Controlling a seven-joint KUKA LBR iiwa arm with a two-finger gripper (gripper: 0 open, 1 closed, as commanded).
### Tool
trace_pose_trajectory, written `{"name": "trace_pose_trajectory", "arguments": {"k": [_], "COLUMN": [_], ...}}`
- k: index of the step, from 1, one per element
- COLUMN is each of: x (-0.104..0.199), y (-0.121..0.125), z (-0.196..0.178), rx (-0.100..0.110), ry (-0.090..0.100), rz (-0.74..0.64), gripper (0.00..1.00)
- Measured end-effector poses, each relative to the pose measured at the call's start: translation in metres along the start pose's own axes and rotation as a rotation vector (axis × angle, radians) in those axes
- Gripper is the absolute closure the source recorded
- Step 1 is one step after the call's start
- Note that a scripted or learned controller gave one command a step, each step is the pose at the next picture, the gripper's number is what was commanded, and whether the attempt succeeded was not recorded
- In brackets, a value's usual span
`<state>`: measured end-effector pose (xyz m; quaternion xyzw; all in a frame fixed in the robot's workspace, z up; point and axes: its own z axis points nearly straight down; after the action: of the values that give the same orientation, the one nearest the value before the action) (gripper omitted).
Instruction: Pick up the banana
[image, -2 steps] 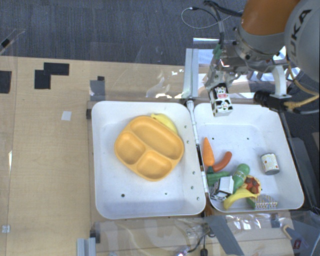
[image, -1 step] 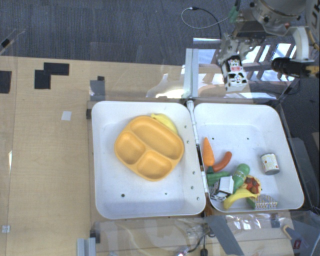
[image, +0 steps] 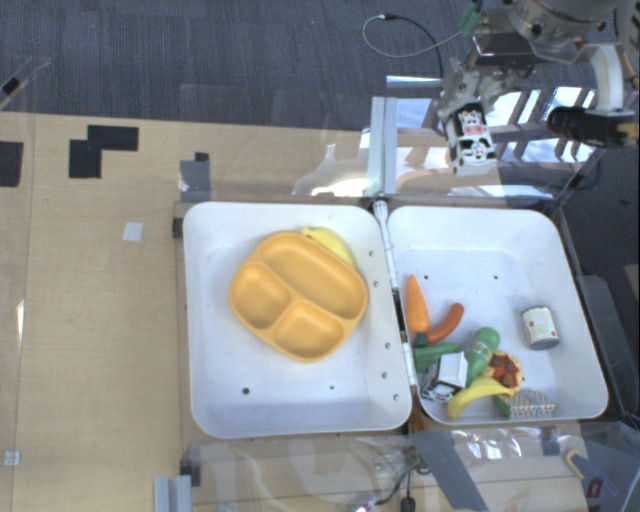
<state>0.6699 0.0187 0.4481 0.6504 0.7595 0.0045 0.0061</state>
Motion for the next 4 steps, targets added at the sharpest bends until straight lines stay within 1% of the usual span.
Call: {"name": "trace_pose_trajectory", "arguments": {"k": [1,4], "x": [-0.012,-0.007], "y": [-0.028,-0.024], "z": [0.012,-0.022], "rx": [0.011,-0.005], "ry": [0.002,-0.003], "rz": [0.102,0.078], "gripper": [1.0,1.0]}}
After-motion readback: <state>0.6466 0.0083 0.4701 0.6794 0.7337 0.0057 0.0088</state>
